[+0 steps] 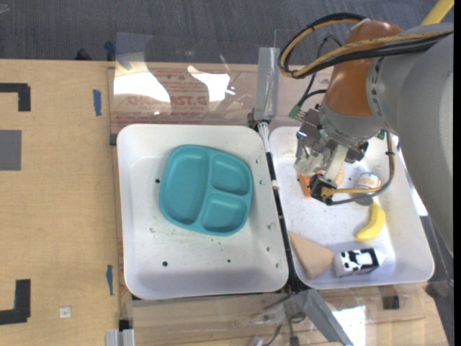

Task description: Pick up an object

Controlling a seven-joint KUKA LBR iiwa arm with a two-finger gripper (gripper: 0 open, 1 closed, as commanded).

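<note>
My gripper point(311, 170) is lowered into the right bin point(410, 265), near its far left part. A small orange object point(305, 187) lies just under and in front of it, partly hidden by the gripper. A yellow banana point(372, 223) lies in the middle of that bin. Toward the front are a tan wedge point(311, 254) and a black-and-white toy point(357, 261). A pale round object point(368, 181) sits to the right of the gripper.
The left bin point(137, 215) holds a teal divided plate point(206, 189). A raised rim point(274, 200) divides the two bins close to the gripper's left. The arm's grey body covers the right bin's far right side.
</note>
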